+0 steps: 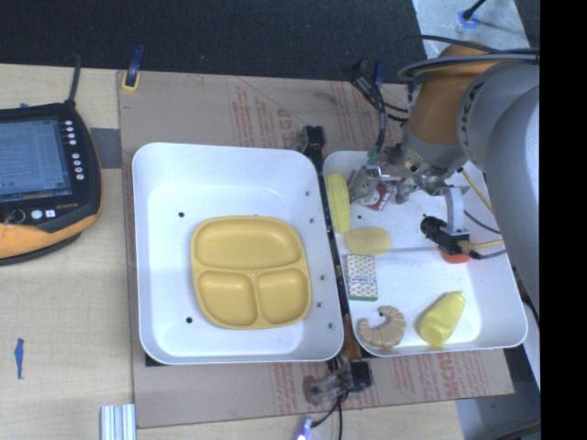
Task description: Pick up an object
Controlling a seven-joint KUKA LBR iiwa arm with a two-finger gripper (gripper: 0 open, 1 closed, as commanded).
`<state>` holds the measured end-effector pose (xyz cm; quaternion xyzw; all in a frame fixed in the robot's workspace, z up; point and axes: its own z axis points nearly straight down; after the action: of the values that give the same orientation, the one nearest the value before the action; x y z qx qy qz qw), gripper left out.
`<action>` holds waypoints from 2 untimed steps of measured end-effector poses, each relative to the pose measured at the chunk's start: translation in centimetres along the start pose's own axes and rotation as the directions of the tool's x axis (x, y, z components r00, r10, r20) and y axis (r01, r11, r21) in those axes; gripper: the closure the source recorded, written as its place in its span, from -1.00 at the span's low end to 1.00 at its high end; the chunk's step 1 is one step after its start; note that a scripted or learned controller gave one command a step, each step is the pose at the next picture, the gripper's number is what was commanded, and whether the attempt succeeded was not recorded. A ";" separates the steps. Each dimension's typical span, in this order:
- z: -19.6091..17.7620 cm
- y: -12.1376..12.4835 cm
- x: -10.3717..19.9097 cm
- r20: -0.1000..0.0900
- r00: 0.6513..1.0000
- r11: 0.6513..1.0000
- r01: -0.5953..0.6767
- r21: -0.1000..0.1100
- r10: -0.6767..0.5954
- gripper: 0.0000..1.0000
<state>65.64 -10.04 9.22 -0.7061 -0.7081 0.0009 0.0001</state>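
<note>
My gripper is low over the back left part of the right bin, with the grey arm and its orange band reaching in from the right. Just left of it a long yellow piece lies along the bin's left wall. A pale yellow oval rests a little in front of the gripper. Nearer the front are a green and white box, a tan croissant and a yellow bottle. Nothing shows between the gripper's tips.
The left bin holds a yellow divided plate. A control tablet lies on the bench at far left. Cables run over the bench behind the right bin.
</note>
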 end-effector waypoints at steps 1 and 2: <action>0.0 0.0 -0.1 0.000 1.000 1.000 0.000 0.000 0.000 -1.00; 0.0 0.0 -0.1 0.000 1.000 1.000 0.000 0.000 0.000 -1.00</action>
<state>65.65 -10.16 9.22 -0.7061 -0.7081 0.0006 0.0001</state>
